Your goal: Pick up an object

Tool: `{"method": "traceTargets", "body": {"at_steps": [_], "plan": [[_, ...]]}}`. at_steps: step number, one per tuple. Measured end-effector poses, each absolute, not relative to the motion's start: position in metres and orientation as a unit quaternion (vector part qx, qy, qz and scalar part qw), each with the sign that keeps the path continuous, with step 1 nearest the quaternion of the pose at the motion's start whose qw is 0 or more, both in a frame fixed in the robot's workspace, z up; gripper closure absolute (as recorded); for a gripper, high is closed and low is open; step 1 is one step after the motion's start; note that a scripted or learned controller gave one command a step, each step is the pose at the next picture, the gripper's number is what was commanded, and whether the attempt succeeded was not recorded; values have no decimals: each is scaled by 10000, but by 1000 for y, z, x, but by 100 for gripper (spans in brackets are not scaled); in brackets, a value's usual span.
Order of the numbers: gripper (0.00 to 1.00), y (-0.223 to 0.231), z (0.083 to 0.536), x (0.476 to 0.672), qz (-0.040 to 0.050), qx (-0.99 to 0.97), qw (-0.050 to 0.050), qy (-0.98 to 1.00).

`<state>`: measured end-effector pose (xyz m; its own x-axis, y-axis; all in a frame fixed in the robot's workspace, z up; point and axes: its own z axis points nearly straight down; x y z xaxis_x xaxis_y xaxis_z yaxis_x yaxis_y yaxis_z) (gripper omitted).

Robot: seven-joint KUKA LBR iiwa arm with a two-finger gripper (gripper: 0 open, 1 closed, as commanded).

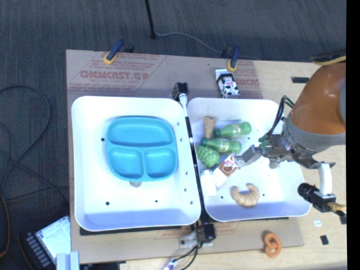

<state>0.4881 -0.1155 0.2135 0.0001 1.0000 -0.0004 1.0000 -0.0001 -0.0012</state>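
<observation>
Camera view: my claw [243, 161] hangs low, whether parted or closed I cannot tell. The red-white packet [228, 165] sits just beside its tip, croissant [246, 194] nearby; I judge crowding could spoil a grasp.

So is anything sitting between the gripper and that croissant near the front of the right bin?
Nothing visible does. The gripper hangs over the right bin, above the red and white packet. The croissant lies apart from the pile, toward the bin's near wall, with bare white floor between it and the packet.
</observation>
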Motion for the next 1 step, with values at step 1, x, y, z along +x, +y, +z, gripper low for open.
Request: {"method": "traceTargets", "body": {"at_steps": [1], "plan": [[0,-103,87,486,-17,-7073,-30,-7069]]}}
